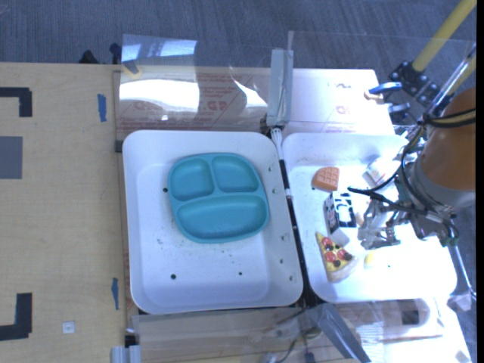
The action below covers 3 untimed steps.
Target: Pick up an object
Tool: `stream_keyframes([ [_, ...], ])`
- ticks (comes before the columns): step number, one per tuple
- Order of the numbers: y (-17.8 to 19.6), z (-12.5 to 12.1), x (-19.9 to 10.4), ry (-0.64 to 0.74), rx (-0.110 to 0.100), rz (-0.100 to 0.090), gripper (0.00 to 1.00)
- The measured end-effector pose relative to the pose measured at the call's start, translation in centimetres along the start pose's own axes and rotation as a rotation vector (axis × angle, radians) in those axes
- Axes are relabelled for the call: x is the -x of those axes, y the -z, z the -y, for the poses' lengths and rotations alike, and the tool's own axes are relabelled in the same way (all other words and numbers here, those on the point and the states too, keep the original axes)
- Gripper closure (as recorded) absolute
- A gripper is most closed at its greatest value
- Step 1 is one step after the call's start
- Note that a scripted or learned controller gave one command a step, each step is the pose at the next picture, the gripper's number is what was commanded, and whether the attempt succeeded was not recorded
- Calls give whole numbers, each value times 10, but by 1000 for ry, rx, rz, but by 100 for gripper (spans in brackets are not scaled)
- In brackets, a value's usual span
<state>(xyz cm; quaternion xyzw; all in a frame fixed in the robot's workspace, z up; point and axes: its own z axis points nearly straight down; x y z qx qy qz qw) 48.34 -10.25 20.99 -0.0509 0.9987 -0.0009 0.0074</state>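
Right bin (423, 278): pincer (378, 231) just right of pizza slice (335, 256).

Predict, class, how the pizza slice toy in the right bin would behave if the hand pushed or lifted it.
The pizza slice toy lies flat, so it would probably slide rather than roll. It looks small and likely light. Its low wedge shape may be hard to pinch.
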Motion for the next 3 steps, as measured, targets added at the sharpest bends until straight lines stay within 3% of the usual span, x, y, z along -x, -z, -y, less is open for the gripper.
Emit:
stream_keyframes([
  [1,-27,-10,25,700,6,-6,100],
  [2,-25,-36,19,1370,10,-2,100],
  [3,13,-93,7,1759,11,0,100],
])
